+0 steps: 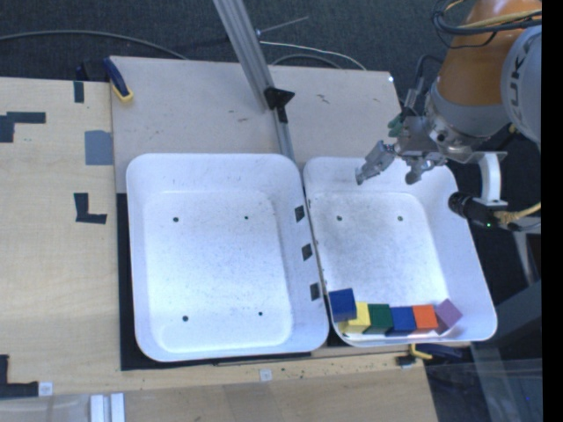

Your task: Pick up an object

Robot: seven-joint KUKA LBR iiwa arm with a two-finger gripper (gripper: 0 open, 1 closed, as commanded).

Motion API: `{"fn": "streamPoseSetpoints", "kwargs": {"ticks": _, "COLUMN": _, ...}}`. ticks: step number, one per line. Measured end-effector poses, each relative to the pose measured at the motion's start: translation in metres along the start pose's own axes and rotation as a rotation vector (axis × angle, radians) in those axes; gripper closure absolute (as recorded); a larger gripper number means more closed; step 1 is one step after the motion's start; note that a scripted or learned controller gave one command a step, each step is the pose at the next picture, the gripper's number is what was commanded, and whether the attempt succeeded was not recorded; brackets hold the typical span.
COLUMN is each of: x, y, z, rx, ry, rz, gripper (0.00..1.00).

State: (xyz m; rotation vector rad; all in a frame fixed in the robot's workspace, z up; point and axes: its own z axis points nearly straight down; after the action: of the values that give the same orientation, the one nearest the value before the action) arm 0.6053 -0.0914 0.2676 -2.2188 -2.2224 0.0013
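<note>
The claw (388, 169) hangs over the far edge of the right bin (457, 262), at about 1 o'clock in the picture. Its two fingers are spread apart and nothing is between them. The blocks sit well apart from it, down at 6 o'clock from the claw, in a row along the near wall of the same bin: a blue block (341, 303), yellow block (358, 317), green block (379, 316), another blue one (402, 319), orange block (424, 317) and purple block (448, 312). The left bin (141, 236) lies beside it.
</note>
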Motion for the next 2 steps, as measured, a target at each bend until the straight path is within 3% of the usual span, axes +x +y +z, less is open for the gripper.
{"fn": "streamPoseSetpoints", "kwargs": {"ticks": 1, "x": -0.074, "y": -0.012, "z": 0.1, "rx": 0.008, "ry": -0.002, "rz": 0.006, "gripper": 0.0}}
{"fn": "streamPoseSetpoints", "kwargs": {"ticks": 2, "x": -0.116, "y": 0.01, "z": 0.167, "rx": 0.005, "ry": -0.002, "rz": 0.004, "gripper": 0.0}}
